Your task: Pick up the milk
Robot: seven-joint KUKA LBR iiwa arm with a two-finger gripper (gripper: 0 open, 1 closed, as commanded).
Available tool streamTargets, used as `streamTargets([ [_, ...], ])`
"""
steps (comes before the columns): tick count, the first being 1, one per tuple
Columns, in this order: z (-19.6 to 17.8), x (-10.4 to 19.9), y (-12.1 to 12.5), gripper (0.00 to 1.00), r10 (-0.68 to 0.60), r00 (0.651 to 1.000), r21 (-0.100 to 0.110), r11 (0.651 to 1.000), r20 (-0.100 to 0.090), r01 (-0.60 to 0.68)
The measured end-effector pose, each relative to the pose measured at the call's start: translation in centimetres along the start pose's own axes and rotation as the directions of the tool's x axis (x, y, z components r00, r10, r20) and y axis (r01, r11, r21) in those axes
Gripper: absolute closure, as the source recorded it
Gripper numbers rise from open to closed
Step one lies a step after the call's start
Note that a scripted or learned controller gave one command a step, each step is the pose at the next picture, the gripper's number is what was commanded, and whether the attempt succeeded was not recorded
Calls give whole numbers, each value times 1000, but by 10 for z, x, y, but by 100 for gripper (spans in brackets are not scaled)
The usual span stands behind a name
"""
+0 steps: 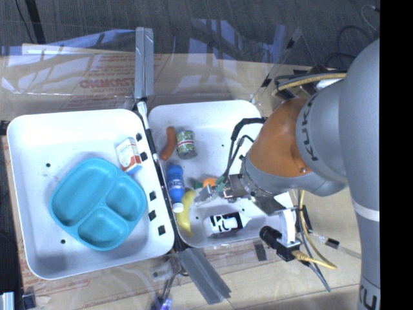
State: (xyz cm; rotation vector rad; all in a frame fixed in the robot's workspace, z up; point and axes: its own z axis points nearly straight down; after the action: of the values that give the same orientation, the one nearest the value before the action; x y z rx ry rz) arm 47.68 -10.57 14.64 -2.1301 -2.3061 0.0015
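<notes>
Lowest in the right bin [193, 118], the gripper [226, 221] hovers; whether it grips anything cannot be told. Milk [128, 154] lies in the left bin [39, 141] beside a blue tray [97, 202].

In the left bin [26, 192] a divided tray [97, 202] lies, with the milk [128, 154] just behind it by the right wall. In the right bin [206, 112] a can [186, 143] sits near the back, a bottle [175, 184] by the left wall.
</notes>
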Motion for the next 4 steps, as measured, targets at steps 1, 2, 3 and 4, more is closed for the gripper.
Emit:
streamTargets([
  [1,25,-12,-2,0,-367,930,1,930,-2,368],
  [2,55,-44,-4,0,-289,957,2,957,-3,289],
  [3,55,-9,0,0,-621,783,0,783,2,621],
  [4,55,-12,-1,0,-283,959,-1,959,1,283],
])
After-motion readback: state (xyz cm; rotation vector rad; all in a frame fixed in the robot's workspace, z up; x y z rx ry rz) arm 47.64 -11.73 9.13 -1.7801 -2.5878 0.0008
